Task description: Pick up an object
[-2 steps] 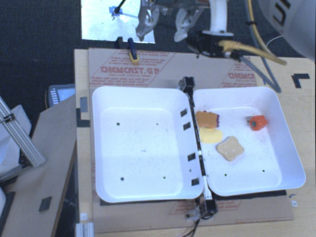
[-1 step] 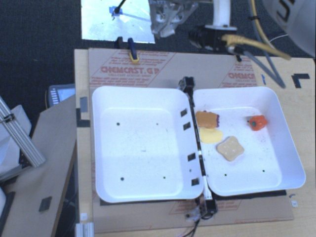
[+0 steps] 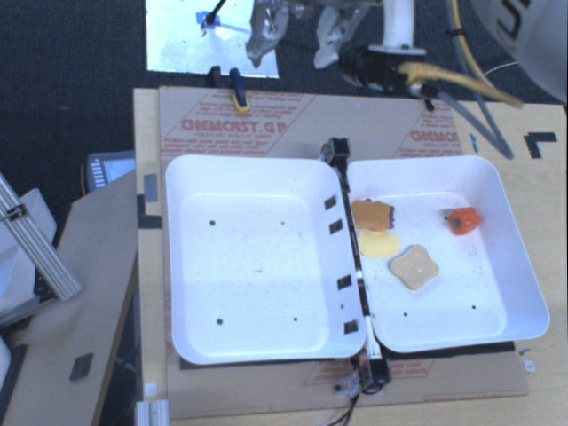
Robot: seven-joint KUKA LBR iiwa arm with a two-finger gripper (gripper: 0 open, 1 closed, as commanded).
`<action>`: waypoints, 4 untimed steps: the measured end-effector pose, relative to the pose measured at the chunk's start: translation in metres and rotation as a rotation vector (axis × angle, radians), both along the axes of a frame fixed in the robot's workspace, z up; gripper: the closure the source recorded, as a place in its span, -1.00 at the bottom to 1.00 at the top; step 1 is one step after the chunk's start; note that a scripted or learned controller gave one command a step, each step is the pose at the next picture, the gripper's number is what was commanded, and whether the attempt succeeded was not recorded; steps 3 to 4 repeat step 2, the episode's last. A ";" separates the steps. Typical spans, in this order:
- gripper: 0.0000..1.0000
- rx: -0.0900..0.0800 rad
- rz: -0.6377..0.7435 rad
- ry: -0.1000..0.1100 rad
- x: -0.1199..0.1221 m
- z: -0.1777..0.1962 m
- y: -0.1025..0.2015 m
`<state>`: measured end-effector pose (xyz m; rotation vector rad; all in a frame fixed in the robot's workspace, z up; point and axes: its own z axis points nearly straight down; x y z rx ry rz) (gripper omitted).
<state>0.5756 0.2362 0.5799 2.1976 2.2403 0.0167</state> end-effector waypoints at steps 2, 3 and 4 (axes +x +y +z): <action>-1.00 0.001 0.004 -0.002 0.000 0.011 0.000; -1.00 0.001 0.004 -0.002 0.000 0.011 0.000; -1.00 0.001 0.004 -0.002 0.000 0.011 0.000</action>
